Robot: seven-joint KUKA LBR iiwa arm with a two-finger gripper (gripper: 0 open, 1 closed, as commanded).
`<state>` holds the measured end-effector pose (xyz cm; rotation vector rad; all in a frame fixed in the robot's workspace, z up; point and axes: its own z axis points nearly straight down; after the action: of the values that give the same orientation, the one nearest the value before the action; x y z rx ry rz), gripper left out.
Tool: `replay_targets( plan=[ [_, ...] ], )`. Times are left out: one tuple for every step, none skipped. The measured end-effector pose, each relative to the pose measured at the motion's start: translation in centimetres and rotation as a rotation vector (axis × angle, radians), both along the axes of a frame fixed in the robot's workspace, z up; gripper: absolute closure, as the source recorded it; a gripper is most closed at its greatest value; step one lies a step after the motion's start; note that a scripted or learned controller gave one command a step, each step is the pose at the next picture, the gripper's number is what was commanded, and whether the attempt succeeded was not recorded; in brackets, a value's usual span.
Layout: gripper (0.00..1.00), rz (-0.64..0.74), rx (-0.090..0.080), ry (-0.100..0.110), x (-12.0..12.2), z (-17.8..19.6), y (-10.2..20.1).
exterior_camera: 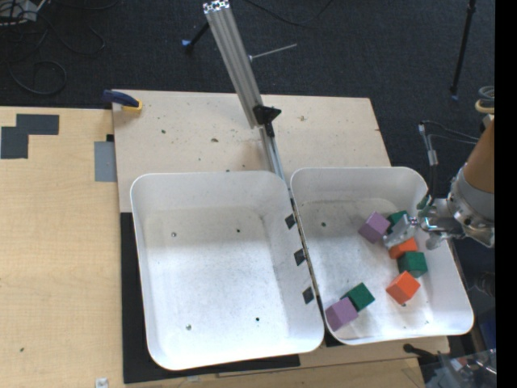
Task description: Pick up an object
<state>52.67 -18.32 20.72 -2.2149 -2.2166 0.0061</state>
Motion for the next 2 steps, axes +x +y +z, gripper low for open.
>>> replay_targets(
  plan=[
    [0.00, -0.002, -0.001, -0.005, 0.1, 0.3, -0.1],
    [0.00, -0.002, 0.000, -0.001, -0.1, -4.1, -0.1]
  ],
)
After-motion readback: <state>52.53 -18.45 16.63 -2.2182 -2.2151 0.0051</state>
